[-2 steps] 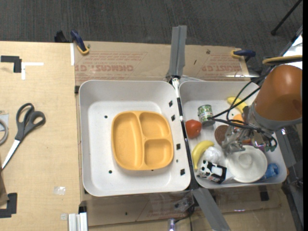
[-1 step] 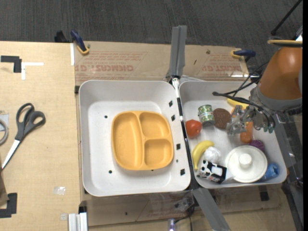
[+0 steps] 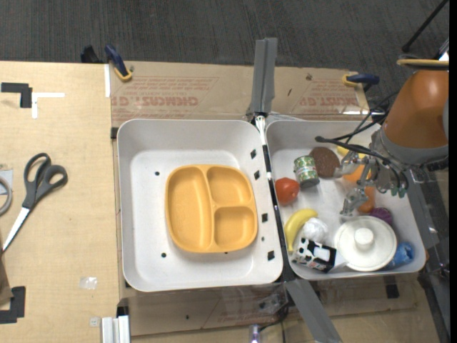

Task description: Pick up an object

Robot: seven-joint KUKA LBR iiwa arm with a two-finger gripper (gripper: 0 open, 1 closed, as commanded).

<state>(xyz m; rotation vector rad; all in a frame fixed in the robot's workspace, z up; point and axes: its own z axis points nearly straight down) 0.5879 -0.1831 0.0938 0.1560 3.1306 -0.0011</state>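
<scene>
My gripper hangs low over the right bin, in its right half, below the arm's orange band. Right beside it lie a small orange object and a purple one. A white round bowl-like piece sits just in front of it. To its left are a brown lump, a green can, a red tomato and a banana. A black-and-white toy and a blue item lie at the near edge.
The left bin holds a yellow divided plate. Scissors lie on the bench at far left. Blue clamps hold the cardboard behind the bins. A grey bar stands between the bins at the back.
</scene>
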